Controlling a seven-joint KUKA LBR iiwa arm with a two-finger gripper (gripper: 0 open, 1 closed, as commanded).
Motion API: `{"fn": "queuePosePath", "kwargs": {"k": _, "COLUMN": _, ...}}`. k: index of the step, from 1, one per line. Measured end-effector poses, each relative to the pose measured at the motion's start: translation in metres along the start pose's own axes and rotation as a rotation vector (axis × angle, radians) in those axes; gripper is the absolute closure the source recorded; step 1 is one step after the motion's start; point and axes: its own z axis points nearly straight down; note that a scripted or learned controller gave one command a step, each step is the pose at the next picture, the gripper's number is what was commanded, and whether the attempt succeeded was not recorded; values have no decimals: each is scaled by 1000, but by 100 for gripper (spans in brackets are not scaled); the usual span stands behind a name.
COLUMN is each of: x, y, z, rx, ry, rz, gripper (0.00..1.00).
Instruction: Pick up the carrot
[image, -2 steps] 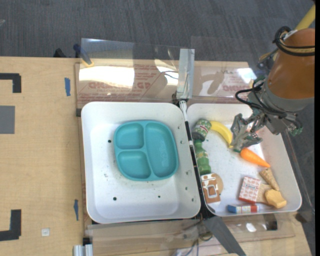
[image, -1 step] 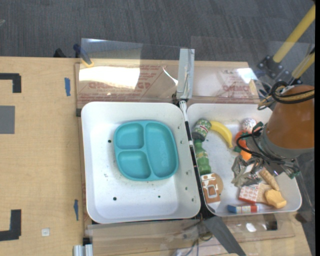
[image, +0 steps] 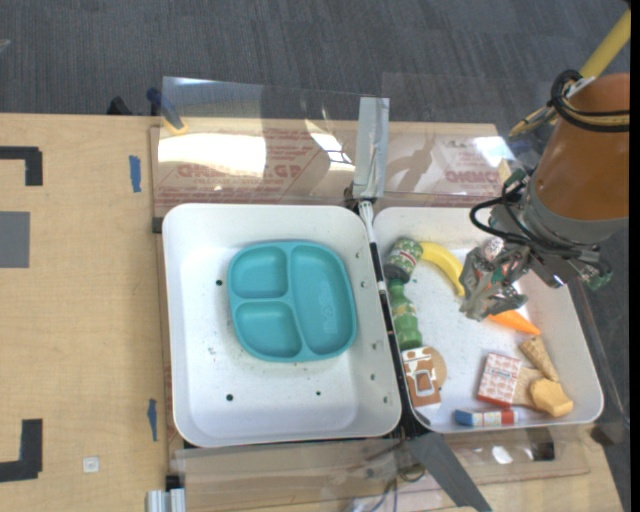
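The carrot (image: 515, 321) lies in the right bin (image: 580, 330), a small orange wedge pointing toward the bin's right wall, and the gripper (image: 490, 283) hangs just above and to the left of it, its lower end touching or nearly touching the carrot's thick end. Whether the fingers are spread or closed cannot be told from this slanted look down, since cables and metal parts blur together there, and nothing shows the carrot caught between them, so I judge it not yet held. To do this step well, the gripper should centre over the carrot's thicker part, line its closing direction across the carrot's short width, and go down low enough to clamp the body, not the tapering tip, which would likely slip out. Room is tight: a banana (image: 442, 266) lies just to the left, a cone-shaped tan piece (image: 538, 352) sits just below the carrot, and a red and white box (image: 499, 380) and a yellow lump (image: 551, 398) lie near the front. The right wall is close on the carrot's far side, so a straight lift upward looks safest. The left bin (image: 190, 300), holding a blue divided plate (image: 293, 299), is well apart and offers no obstacle.
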Motion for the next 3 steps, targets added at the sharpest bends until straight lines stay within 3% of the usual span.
{"fn": "queuePosePath", "kwargs": {"k": 1, "x": 45, "y": -86, "z": -42, "rx": 2, "ry": 3, "rz": 95, "gripper": 100}}
{"fn": "queuePosePath", "kwargs": {"k": 2, "x": 43, "y": -84, "z": -41, "rx": -1, "ry": 4, "rz": 91, "gripper": 0}}
{"fn": "queuePosePath", "kwargs": {"k": 3, "x": 57, "y": -88, "z": 90, "rx": -8, "ry": 13, "rz": 310, "gripper": 0}}
